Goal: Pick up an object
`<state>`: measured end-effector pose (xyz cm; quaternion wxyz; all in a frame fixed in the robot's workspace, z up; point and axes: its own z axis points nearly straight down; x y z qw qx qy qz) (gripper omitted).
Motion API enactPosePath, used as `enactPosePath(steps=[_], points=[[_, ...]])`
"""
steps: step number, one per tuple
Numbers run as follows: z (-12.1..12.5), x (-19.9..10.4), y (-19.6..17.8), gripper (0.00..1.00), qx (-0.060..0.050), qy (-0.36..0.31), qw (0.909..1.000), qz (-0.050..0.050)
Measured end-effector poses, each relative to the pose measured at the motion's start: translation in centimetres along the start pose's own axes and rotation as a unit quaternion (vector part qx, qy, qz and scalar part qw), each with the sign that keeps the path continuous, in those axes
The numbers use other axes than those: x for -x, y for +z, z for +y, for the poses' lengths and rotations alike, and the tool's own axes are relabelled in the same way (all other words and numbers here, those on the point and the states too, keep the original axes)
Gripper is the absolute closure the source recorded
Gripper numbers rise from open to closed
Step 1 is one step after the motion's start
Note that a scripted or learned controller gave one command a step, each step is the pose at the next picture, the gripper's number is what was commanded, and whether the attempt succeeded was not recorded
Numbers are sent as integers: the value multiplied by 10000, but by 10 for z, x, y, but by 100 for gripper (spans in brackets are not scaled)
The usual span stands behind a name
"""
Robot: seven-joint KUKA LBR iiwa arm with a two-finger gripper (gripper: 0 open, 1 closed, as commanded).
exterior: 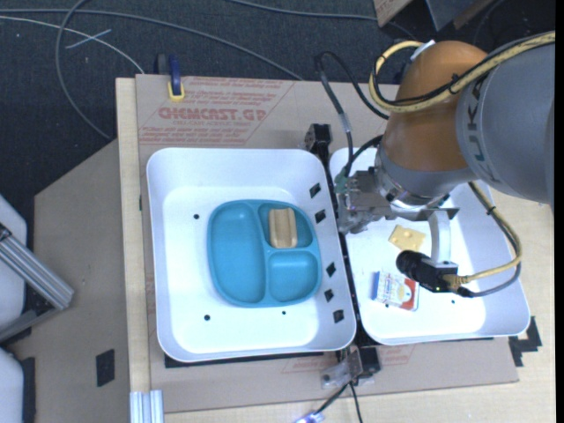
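Camera view: arm (458, 104) reaches in over the right bin (493, 311). Tool (357, 203) sits low at that bin's left wall; cannot tell its state. Candidates in the right bin: yellow wedge (406, 236), small and stiff-looking, probably light; flat printed packet (396, 290), thin, likely slippery, so pinch across its short edges. Left bin (238, 342) holds a blue divided tray (256, 263) with a tan block (282, 227) in the upper right compartment, rigid; grip its long sides.

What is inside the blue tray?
A tan block lies in the upper right compartment of the blue tray. The other compartments show bare blue. Nothing covers the tray.
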<state>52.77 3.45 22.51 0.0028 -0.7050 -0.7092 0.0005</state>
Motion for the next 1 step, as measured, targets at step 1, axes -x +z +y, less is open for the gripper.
enactPosePath(steps=[1], points=[[7, -57, 9, 100, 21, 4, 10000, -7]])
